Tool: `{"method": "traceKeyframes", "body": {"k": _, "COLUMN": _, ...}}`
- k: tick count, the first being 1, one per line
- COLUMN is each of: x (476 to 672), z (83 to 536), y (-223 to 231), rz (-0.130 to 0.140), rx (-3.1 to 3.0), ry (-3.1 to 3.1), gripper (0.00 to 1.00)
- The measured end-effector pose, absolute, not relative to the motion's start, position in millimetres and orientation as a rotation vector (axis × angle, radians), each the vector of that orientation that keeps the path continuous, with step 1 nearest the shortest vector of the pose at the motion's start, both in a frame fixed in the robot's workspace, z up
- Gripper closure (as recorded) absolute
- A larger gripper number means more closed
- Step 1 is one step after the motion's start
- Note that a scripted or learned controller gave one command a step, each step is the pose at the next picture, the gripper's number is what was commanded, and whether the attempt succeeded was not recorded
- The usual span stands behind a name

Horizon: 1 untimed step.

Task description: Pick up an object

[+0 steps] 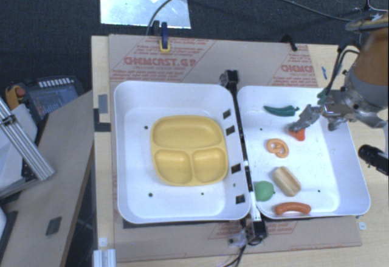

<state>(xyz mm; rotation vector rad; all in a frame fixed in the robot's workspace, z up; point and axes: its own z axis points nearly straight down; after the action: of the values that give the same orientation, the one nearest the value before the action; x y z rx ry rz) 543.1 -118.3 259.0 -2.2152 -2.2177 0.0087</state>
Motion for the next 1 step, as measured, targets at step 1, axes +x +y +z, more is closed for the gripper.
{"method": "traceKeyframes", "body": {"k": 1, "x": 545.1, "z": 264.5, "y": -118.2, "rz": -0.001, "rx": -2.219, "ry": -2.226, "gripper": 0.00}}
